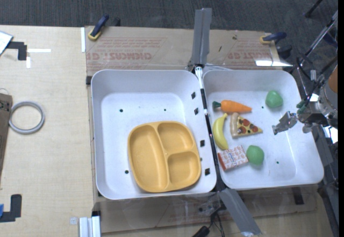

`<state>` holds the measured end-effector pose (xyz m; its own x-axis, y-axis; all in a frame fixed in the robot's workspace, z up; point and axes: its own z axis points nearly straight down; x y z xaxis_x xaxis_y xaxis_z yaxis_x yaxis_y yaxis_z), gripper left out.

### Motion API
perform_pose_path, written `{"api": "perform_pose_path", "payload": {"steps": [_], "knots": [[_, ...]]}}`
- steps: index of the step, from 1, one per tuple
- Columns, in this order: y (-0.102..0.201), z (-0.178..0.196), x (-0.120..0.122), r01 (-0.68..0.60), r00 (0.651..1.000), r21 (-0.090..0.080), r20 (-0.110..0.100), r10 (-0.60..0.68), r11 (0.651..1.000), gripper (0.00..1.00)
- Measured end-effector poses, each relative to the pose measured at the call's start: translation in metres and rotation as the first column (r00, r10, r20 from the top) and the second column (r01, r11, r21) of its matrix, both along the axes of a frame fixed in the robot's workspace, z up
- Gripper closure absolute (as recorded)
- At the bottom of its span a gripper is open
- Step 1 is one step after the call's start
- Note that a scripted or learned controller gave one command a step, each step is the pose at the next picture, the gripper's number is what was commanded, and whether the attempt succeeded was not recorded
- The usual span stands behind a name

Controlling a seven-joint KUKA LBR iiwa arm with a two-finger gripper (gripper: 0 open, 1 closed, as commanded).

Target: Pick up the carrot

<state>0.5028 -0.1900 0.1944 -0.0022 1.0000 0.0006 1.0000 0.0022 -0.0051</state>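
I see the gripper (285, 122) open and holding nothing near the right bin's (279, 176) right wall. The carrot (235, 106) lies well to its left, beside the dividing edge, with bare white floor between them.

Orange carrot (235, 106), green-stemmed, lying flat in right bin's upper left

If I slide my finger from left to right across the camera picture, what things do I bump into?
Tape roll → yellow divided plate → banana → pizza slice → green ball → gripper.
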Motion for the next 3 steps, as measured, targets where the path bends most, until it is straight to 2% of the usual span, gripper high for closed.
{"api": "perform_pose_path", "payload": {"steps": [1,2,3], "knots": [[0.025,0.022,0.030,-0.416,0.909,0.000,0.004,0.416,0.909,0.00],[0.057,0.014,0.084,-0.656,0.755,-0.001,0.005,0.656,0.755,0.00],[0.081,-0.065,0.108,-0.736,0.677,0.001,0.004,0.736,0.677,0.00]]}}
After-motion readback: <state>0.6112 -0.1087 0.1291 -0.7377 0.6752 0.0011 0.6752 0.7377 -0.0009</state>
